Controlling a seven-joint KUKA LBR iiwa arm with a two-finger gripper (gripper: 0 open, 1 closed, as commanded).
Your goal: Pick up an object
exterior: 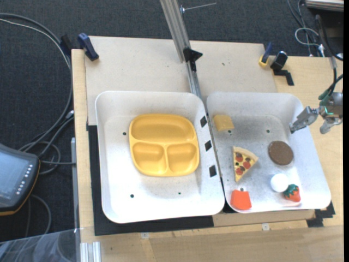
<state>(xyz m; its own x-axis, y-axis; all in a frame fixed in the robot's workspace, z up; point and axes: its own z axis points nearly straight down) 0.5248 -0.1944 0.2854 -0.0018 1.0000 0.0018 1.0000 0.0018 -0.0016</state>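
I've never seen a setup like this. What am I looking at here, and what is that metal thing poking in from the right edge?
One camera fixed above a bench looks down at a slant. The metal thing is the robot arm's gripper, a two-finger claw, at the right bin's edge; nothing sits between its fingers.

The left shallow white bin holds a yellow plastic divided tray. The right shallow white bin holds toy food: a tan square cracker, a pizza slice, a round brown patty, a white ball, a small red strawberry and an orange-red block. The robot's job is to pick one up.
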